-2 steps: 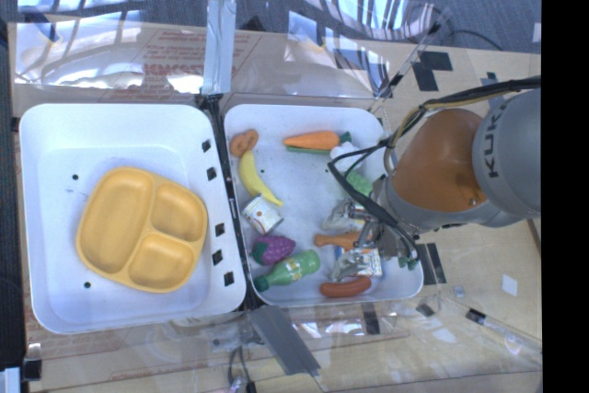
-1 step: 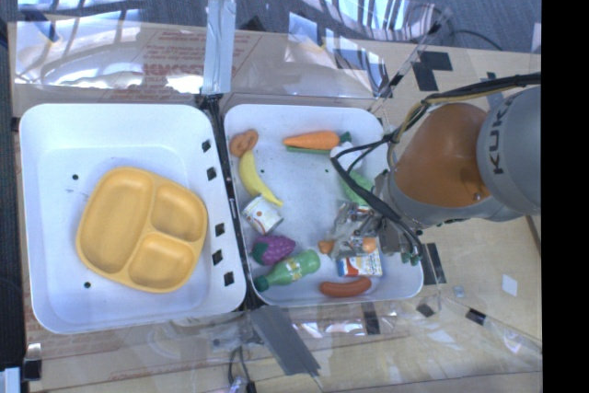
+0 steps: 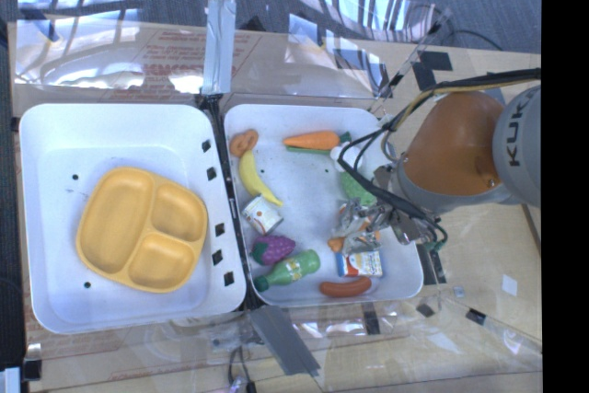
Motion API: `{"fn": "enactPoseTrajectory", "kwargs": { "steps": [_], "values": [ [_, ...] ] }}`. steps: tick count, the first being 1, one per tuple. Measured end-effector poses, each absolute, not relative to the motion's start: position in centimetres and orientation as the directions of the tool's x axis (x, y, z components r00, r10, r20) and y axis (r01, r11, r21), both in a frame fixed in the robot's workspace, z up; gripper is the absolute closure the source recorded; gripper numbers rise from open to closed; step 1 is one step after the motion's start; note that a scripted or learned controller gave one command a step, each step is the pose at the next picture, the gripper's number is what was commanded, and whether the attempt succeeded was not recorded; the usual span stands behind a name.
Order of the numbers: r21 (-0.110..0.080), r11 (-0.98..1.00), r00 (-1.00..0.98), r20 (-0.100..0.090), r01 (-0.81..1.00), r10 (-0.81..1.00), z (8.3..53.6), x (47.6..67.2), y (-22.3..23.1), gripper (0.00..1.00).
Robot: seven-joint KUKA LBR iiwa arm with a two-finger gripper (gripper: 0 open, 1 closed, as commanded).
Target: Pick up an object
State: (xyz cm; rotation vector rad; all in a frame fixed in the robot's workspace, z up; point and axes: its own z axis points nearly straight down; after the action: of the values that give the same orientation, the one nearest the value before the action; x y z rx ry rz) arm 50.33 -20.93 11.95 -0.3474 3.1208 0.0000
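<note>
The gripper [image 3: 361, 221], grip state indeterminate, hovers at the right bin's [image 3: 304, 117] four o'clock over the carton [image 3: 359, 263]; descent next.

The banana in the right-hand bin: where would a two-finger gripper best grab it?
Probably across the middle of the banana, coming straight down from above. It lies flat, long and slim, so fingers closing across its narrow width fit. Bare bin floor shows on both long sides there.

A yellow tray [image 3: 140, 228] (three compartments) lies in the left bin [image 3: 46, 290].
</note>
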Motion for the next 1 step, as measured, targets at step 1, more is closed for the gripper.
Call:
{"fn": "enactPoseTrajectory", "kwargs": {
  "steps": [1],
  "values": [
    [-0.001, 0.985, -0.985, -0.01, 0.173, 0.173, 26.35, 53.18, -16.6, 1.0]
  ]
}}
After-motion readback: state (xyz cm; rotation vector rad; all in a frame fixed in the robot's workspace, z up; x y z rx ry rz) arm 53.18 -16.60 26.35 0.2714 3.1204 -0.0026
